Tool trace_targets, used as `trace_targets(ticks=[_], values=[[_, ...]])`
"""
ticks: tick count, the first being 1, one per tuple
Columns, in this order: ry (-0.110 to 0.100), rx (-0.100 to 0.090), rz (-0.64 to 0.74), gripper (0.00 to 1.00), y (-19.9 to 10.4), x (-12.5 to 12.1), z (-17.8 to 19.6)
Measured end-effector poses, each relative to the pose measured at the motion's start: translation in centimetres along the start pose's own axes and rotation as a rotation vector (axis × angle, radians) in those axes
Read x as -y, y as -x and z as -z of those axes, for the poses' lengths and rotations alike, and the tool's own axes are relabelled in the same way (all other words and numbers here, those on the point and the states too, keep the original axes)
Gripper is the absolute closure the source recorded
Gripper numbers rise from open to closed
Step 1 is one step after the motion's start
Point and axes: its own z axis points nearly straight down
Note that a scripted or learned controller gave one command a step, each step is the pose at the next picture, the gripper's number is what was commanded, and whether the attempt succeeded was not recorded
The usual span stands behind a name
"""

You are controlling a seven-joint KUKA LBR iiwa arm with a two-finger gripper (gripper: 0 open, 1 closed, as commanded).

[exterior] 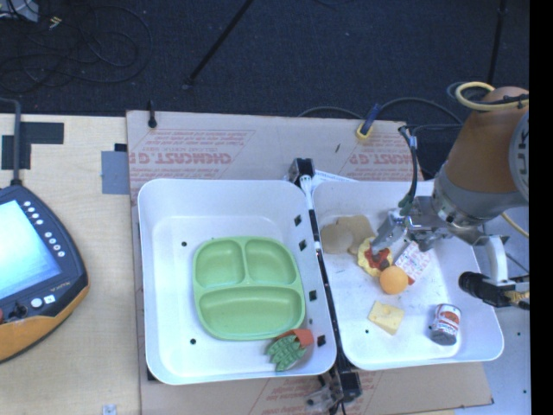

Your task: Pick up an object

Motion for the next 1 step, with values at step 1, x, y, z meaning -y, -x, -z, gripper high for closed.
trace_targets(ticks=[1], values=[[0.002, -0.001, -0.004, 0.0, 2.22, 3.2, -10.78]])
